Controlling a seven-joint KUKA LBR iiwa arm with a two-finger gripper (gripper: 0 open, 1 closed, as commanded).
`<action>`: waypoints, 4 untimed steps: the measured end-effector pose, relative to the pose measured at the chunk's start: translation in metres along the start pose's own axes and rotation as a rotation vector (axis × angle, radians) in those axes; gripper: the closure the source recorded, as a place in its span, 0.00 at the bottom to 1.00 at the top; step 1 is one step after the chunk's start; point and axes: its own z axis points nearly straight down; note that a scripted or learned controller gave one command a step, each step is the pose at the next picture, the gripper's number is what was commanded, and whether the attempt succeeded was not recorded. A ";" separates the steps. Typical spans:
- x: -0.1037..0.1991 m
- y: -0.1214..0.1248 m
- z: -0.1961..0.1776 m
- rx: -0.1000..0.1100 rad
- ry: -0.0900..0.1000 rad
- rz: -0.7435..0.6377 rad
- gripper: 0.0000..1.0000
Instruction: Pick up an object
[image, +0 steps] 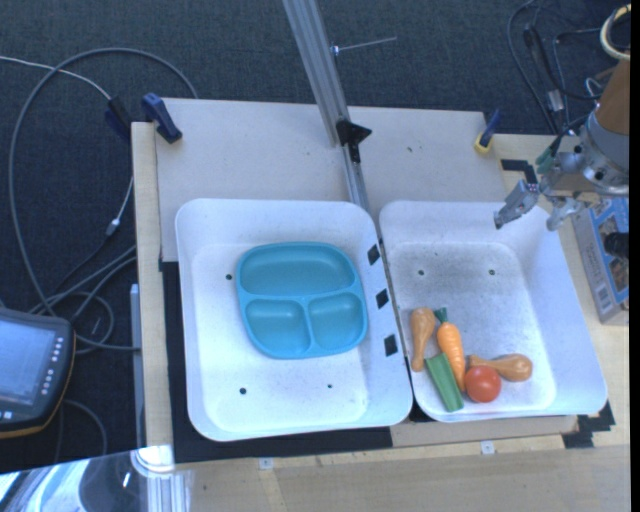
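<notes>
While the tool (532, 207) hangs with fingers spread, pinching nothing, over the far right edge of the right bin (545, 262), all items lie unpicked.

Right bin, near side: carrot (451, 348) lying beside a green vegetable (443, 382), a tan drumstick-shaped piece (422, 332) just left of them, a red tomato (482, 384) touching a tan gourd-shaped piece (512, 367). Left bin (205, 300): blue three-part tray (298, 299), set near its middle. Both bins rest side by side on the tabletop (250, 150).

Bright even overhead light — soft shadows, slight blur at edges
</notes>
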 end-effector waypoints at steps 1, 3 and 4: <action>0.000 0.000 0.000 0.000 -0.001 0.000 0.00; 0.012 -0.002 0.122 0.007 0.002 0.001 0.00; 0.012 -0.002 0.145 0.003 0.001 0.001 0.00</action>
